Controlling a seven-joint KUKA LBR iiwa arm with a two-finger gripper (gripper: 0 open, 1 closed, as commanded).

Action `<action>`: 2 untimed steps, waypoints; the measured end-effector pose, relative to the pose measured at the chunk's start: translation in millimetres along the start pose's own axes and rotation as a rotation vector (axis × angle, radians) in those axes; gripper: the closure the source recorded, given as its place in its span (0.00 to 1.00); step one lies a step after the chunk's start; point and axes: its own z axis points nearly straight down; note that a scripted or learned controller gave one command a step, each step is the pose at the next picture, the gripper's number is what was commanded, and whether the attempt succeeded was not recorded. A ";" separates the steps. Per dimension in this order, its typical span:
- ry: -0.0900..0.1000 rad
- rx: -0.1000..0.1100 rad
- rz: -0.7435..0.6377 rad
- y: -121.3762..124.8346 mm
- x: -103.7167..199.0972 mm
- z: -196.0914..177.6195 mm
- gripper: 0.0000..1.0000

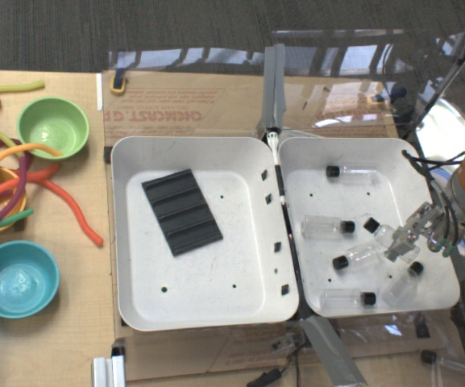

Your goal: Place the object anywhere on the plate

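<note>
**Right of the plate, the gripper is down among the vials**

Right of the plate (182, 211), in the neighbouring right bin (361, 156), the gripper (402, 244) hangs low and tilted over a cluster of clear, black-capped vials. The nearest vial (363, 255) lies on its side with its glass body running up towards the gripper's tip. Glass and metal blur together there, so I cannot tell whether the gripper is clenched, released or gripping anything. The slanted approach probably suits a vial lying flat, since it would let the tool come in along the bin floor.

Other vials lie scattered further right of the plate. One (350, 170) is near the bin's far wall, one (326, 227) is on the side closest to the plate, and one (346, 299) is by the near wall. None touches the plate.

The plate itself is a dark ribbed slab lying flat and askew in the left bin (244, 285), with bare white floor all round it. That leaves plenty of room to set something down on it.

My judgement is that the task is at the picking stage. The object is in the bin to the right of the plate, and the carry over the dividing walls is not yet done. Smooth round glass could roll or slip out of a poor grip.
</note>
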 end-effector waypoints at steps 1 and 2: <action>0.000 0.000 -0.046 -36.0 -30.8 27.4 1.00; -0.001 -0.001 -0.123 -35.0 -30.9 77.2 1.00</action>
